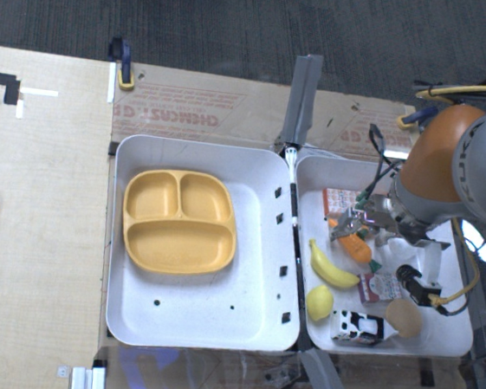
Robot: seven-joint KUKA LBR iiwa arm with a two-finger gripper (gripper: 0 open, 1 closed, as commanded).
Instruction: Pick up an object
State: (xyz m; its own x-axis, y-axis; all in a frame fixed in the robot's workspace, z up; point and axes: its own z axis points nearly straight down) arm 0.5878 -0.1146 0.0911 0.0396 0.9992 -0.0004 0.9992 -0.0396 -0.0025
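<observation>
The small orange carrot-like piece [356, 248] lies in the right bin [448, 343], long axis slanting down to the right, directly at the tip of the claw [350, 222], just above the banana [331, 267]; the claw's grip I cannot tell.

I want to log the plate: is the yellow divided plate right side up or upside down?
Right side up. The yellow three-compartment plastic plate in the left white bin shows its three hollow compartments facing up.
</observation>
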